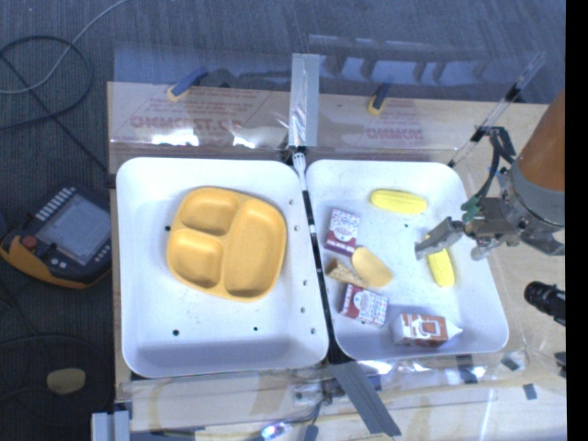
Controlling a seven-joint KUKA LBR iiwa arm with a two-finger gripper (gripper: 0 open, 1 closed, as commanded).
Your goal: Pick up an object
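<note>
Though beside gripper point(450, 237), corn point(441, 267) unheld

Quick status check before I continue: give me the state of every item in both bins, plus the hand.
yellow divided plate: upright, alone in the left bin
corn cob: lying flat, right bin, far side
small yellow piece: lying beside the hand
red-and-white packet: flat, near the divider
yellow chip: lying mid-bin
second red packet: flat
small carton: on its side, near edge
hand: over the right bin, holding nothing
</note>
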